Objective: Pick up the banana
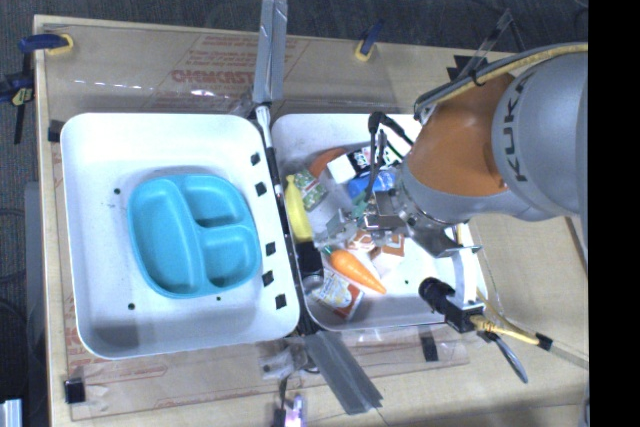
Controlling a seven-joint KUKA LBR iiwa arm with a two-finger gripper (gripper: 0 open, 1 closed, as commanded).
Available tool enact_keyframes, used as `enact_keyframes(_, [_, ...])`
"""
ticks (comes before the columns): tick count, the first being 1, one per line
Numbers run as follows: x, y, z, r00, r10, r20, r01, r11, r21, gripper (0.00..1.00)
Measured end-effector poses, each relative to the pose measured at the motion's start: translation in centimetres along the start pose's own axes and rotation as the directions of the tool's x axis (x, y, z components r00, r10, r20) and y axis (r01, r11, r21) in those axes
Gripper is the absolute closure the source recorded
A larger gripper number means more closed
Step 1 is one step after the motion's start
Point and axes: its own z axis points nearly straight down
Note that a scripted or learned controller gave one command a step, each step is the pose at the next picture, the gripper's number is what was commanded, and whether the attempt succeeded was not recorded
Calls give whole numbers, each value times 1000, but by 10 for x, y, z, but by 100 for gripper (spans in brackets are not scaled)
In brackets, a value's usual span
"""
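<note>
The yellow banana [296, 208] lies lengthwise against the left wall of the right bin [300, 130], partly under clutter with a green wrapper at its top end. My gripper [366, 215] hangs low over the middle of that bin, a short way right of the banana, among several small packets. Nothing shows as held. The grey arm with its orange band [455, 150] covers the bin's right half.
An orange carrot [357, 271] lies just below the gripper, beside a small printed carton [335, 294]. A brown-orange item [324, 160] and a dark box [347, 166] sit at the bin's back. The left bin [90, 215] holds a blue divided tray [195, 233].
</note>
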Motion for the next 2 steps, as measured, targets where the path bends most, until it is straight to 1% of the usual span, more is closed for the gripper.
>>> enact_keyframes(1, [6,33,61,1000,-29,10,29,999,-23,0])
enact_keyframes(2, [-1,84,72,999,52,-3,-52,999,-7,0])
